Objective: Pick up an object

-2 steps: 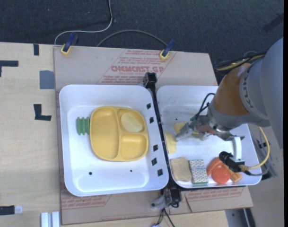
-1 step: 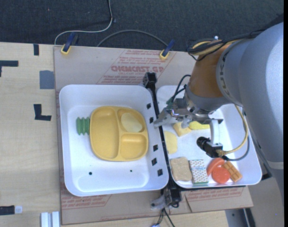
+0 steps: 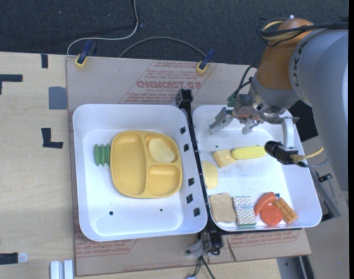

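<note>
A yellow corn cob [image 3: 247, 152] lay on its side in the far part of the right bin, touching a pale yellow wedge [image 3: 222, 158] at its left end, with a round yellow piece [image 3: 210, 175] just nearer against the bin's left wall. Along the near edge sat a tan slice of bread [image 3: 222, 207], a small speckled packet [image 3: 243, 210] beside it, and a red tomato [image 3: 270, 208] against an orange waffle-like piece [image 3: 286, 210]. In the left bin a yellow divided plate [image 3: 145, 163] lay flat, a green ridged object [image 3: 101, 153] touching its left edge.

A cardboard sheet [image 3: 159, 83] is being held by two clamps [image 3: 82, 58] on a pale wooden bench [image 3: 25, 173]. Dark carpet [image 3: 60, 10] is being crossed beyond the cardboard by a white cable [image 3: 130, 16].
</note>
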Robot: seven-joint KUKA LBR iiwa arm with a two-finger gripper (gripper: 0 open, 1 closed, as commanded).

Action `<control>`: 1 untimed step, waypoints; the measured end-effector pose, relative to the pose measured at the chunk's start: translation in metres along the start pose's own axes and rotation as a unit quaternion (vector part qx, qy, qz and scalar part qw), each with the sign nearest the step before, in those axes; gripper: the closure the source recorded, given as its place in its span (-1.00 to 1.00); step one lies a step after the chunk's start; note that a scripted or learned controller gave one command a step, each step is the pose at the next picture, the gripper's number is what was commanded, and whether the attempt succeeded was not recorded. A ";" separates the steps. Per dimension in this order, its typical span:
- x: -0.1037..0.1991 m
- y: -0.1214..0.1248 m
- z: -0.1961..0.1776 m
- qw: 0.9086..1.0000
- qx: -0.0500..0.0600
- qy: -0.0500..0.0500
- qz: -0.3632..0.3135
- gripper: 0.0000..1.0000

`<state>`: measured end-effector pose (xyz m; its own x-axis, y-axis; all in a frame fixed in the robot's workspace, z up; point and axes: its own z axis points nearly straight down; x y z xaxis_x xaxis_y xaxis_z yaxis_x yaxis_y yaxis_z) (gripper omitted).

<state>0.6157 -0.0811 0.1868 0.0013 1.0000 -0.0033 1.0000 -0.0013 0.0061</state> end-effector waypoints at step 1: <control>-0.031 -0.011 0.106 1.000 0.002 0.001 0.001 -1.00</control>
<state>0.6056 -0.1122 0.0807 0.0024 1.0000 -0.0021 1.0000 -0.0024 0.0013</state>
